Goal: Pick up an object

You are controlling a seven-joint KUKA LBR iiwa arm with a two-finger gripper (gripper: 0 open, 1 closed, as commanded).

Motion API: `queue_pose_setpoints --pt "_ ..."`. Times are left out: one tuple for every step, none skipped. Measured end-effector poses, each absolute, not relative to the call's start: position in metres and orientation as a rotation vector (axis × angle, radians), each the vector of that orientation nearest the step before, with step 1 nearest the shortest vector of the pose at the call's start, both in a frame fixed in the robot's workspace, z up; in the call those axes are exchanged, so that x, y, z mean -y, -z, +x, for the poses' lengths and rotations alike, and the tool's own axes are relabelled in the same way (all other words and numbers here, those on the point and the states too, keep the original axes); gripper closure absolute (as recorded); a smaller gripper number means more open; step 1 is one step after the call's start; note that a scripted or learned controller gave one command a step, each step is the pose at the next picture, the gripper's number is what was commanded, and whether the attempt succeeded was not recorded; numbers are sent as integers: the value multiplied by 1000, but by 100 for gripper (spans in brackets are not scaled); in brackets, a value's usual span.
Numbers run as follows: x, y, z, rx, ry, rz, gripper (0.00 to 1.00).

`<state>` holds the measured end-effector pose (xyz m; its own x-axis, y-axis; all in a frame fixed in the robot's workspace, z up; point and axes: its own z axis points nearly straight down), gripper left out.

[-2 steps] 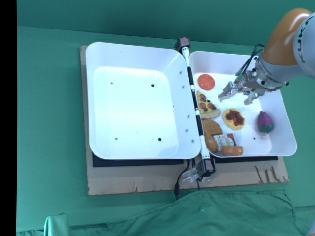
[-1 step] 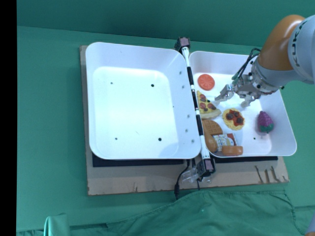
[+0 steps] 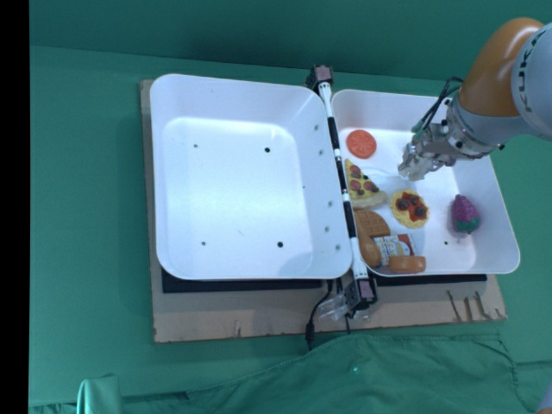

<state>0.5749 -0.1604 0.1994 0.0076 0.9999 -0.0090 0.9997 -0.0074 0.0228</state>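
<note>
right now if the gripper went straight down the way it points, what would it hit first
Most likely the bare white floor of the right-hand bin, in the gap between the flat red disc and the small round pizza toy. The gripper hangs there, though depth is hard to judge from this slant.

A robotics lab test bench is indicated by green cloth (image 3: pixel 259 24) draped over the whole surface, two white bins (image 3: pixel 241 188) mounted on a cardboard sheet (image 3: pixel 259 322), cabling (image 3: pixel 312 322) at the bins' edge, and toy food (image 3: pixel 410 208) laid out for an industrial arm (image 3: pixel 509 67).
</note>
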Motion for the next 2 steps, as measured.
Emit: queue_pose_setpoints --pt "171 -260 573 -2209 -6 2218 100" --pt "167 -325 577 -2210 -9 2215 100"
